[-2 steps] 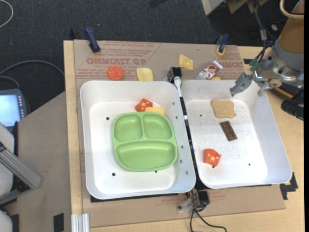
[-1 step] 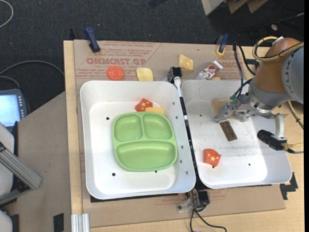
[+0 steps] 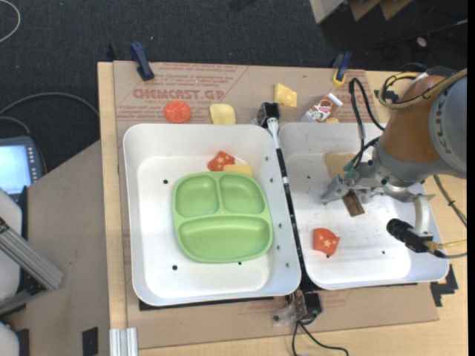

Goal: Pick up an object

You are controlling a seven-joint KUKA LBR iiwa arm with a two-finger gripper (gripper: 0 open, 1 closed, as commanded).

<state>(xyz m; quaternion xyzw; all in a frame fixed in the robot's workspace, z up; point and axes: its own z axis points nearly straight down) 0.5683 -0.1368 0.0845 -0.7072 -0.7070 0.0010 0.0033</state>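
Gripper (image 3: 349,196) low over right shallow white bin (image 3: 371,269), finger state indiscernible, probably lining up on nearby small red plastic wedge (image 3: 325,240).

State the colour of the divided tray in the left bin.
Light green. The divided tray shows in the camera view.

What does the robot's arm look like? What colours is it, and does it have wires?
The arm is fat and rounded, grey with an orange band above the wrist. Black cables loop over it. At its end sits the pincer, small and made of grey metal, with a brownish piece at its tip.
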